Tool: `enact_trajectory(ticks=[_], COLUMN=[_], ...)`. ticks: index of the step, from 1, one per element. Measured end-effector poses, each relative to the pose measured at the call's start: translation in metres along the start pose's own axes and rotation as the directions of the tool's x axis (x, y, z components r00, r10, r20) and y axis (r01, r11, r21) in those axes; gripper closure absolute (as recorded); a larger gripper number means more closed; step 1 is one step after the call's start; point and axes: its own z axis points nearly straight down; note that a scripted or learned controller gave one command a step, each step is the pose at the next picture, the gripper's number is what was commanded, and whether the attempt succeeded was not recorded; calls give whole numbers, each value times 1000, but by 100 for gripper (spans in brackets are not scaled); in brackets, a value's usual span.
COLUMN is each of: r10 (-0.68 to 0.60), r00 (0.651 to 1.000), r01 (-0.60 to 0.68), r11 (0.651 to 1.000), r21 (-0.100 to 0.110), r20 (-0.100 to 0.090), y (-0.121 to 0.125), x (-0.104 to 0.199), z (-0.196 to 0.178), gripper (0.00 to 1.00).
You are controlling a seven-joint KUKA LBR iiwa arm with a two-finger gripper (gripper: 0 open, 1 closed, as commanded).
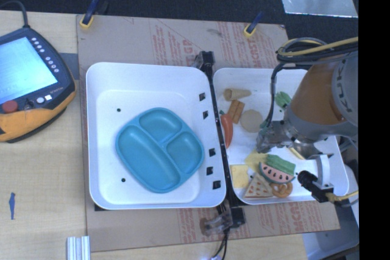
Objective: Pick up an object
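Camera view, from above at a slant: two white bins side by side on the bench. Left bin [97,131] bearing a blue divided plate [159,149], nothing on it. Right bin [244,77] crowded with toy food: a tan peanut-shaped piece [236,94] near the top, a brown sausage-like piece [235,111], a red-orange carrot-like piece [227,130] along the left wall, a beige round disc [251,120], a yellow cheese block [239,175], a watermelon slice [276,171], a sandwich wedge [258,187].

Arm [323,100] reaching in from the right, low over the right bin. Gripper [269,138] down among the items, just beside the disc and above the watermelon slice.

Progress, as a judgement: approach made, descent apparently near the bottom, nothing lifted. Left to do: close on one piece and raise it clear.

Hard to make out: gripper tip hidden by wrist and cabling, so whether spread or closed cannot be told, nor whether any piece sits in it. Green piece [282,98] by the arm partly covered.
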Motion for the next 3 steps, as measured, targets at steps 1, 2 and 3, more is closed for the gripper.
enact_trajectory(ticks=[1, 2, 3], r10=[-1, -1, -7], r00=[1000, 1000, 1000], r01=[1, 1, 7], r11=[1000, 1000, 1000], r21=[0, -7, -17], r20=[1, 1, -1], y=[0, 81, 147], x=[0, 4, 70], z=[0, 10, -98], gripper=[0, 0, 0])
